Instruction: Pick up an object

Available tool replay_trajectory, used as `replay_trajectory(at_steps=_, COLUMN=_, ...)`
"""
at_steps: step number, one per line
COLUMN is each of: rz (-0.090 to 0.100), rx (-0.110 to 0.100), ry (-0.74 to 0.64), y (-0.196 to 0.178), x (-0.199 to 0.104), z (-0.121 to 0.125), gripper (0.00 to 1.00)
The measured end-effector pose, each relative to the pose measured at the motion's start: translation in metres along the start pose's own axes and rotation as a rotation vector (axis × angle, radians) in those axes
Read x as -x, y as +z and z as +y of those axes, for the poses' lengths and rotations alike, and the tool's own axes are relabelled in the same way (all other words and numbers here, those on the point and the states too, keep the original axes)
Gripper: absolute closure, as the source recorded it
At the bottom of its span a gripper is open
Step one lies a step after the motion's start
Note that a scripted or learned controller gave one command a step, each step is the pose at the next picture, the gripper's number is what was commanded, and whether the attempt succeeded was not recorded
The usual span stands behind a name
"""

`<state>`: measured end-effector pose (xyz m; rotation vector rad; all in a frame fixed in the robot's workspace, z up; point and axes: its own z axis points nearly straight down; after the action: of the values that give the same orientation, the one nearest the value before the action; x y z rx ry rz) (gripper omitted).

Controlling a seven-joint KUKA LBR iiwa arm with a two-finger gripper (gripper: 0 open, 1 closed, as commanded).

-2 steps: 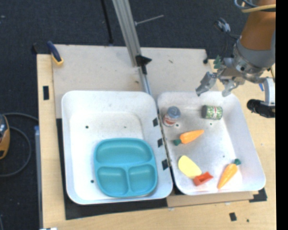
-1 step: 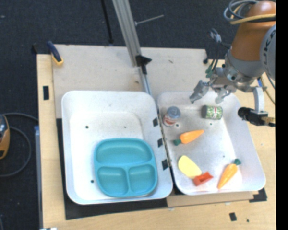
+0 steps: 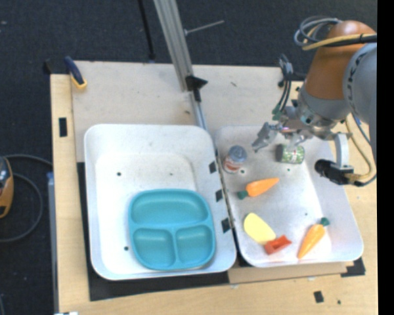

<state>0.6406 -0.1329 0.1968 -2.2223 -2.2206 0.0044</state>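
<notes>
Nearest, in the right white plastic bin, lie a small red block, yellow lemon-shaped toy and two orange toy carrots. Farther back, the gripper hangs over that bin's rear, jaws apart and empty; closing there risks grabbing nothing.

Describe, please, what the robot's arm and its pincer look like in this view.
The arm is grey with a broad orange band above the wrist. Pale and dark cables loop over that band. The pincer is a small grey metal assembly, with a black fitting beside it.
</notes>
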Motion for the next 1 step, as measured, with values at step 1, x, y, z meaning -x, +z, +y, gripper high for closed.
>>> replay_trajectory(at_steps=1, rz=-0.004, rx=0.007, ry=0.004, y=0.0559, x=0.0055, z=0.008, gripper=0.0)
